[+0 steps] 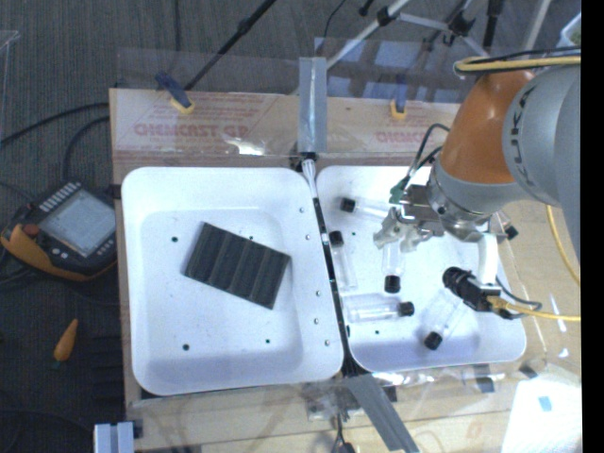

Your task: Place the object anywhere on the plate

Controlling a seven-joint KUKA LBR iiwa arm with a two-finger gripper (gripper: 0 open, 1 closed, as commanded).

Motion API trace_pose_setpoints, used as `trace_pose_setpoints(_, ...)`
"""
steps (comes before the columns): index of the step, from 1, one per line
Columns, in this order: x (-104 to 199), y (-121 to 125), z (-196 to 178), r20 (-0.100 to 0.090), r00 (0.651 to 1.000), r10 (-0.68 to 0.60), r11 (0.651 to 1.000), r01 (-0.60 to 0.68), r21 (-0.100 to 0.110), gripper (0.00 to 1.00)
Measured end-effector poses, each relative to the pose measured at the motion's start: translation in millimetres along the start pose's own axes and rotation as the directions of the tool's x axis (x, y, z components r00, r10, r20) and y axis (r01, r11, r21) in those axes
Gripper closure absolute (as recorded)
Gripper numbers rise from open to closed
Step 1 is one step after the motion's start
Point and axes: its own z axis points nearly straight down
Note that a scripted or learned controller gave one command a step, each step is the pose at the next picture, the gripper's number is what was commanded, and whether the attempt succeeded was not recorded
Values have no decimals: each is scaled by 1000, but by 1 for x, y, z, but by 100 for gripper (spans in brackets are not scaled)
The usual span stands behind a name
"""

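A dark ribbed rectangular plate (236, 264) lies flat and turned at an angle in the left bin (151, 347). Several clear vials with black caps are scattered in the right bin (491, 347): one (363, 207) at the back left, one (393, 274) standing just below the gripper, one (376, 307) lying flat near the middle, one (441, 326) at the front. My gripper (406, 231) hangs over the middle of the right bin, above the vials. I see nothing clearly held in it.
The grey arm with its orange band (486, 130) covers the back right of the right bin. A black connector with a yellow cable (467, 288) hangs beside the gripper. The raised divider (326, 262) separates the two bins. A handheld pendant (66, 229) lies left of the bench.
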Motion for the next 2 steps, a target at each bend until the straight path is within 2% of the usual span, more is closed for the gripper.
trace_pose_setpoints(1, 85, 54, 10, 5, 891, 453, 891, -453, -1, 100)
trace_pose_setpoints(2, 124, 101, -77, 5, 990, 140, 990, -140, -2, 100)
